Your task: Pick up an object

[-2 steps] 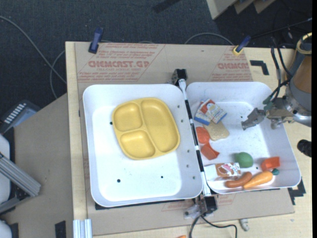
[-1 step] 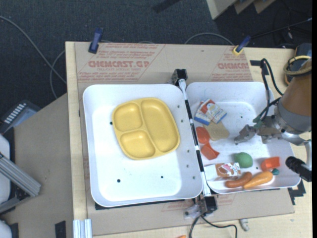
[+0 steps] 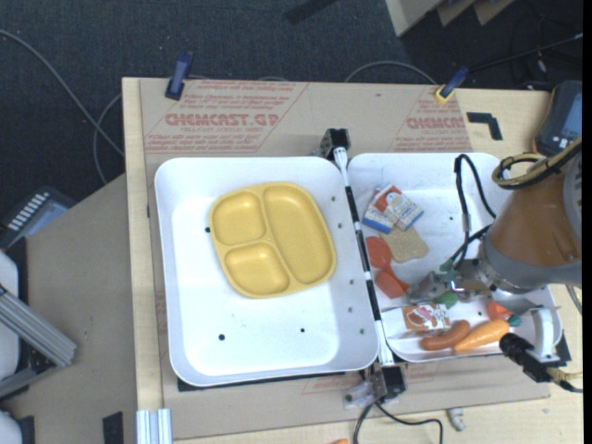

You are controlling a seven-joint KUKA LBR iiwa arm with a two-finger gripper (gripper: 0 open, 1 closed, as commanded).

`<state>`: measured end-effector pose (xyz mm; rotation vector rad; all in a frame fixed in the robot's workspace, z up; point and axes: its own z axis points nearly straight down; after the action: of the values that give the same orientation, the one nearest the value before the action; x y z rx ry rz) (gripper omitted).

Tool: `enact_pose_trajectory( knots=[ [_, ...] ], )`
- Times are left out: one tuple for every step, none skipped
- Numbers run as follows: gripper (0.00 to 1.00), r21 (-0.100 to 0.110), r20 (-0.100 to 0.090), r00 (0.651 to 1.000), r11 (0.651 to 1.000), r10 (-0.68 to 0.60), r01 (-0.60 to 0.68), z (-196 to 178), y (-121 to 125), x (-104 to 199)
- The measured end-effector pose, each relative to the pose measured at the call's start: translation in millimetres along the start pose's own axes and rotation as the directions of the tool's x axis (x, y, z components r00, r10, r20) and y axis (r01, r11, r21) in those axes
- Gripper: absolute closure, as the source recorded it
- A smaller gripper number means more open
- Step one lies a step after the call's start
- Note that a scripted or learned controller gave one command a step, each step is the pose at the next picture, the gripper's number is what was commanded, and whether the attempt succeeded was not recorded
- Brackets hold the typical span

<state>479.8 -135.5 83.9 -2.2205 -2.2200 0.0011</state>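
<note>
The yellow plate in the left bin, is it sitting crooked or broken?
The yellow plate sits tilted, its edges not lined up with the left bin walls. It looks whole, with no crack showing. Nothing is spilled around it.

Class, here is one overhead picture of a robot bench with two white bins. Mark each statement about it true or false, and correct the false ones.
1. The yellow three-compartment plastic tray lies in the right bin. False: it lies in the left white bin.
2. The tray's compartments hold nothing. True.
3. The small white carton with red and blue print is in the right white bin. True.
4. The orange carrot-shaped toy lies at the far edge of its bin. False: it lies near the front edge.
5. The grey arm with an orange band reaches over the left bin. False: over the right bin.
</note>
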Motion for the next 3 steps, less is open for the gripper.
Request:
enact_pose_trajectory(
  knots=[
    [0.00,-0.005,0.004,1.000,1.000,0.001,-0.001,-1.1,56.4,28.0],
    [0.00,-0.011,0.009,1.000,1.000,0.003,-0.003,-3.2,1.0,28.4],
    [0.00,-0.003,0.003,1.000,1.000,0.001,-0.001,-0.4,-1.0,-10.5]
  ],
)
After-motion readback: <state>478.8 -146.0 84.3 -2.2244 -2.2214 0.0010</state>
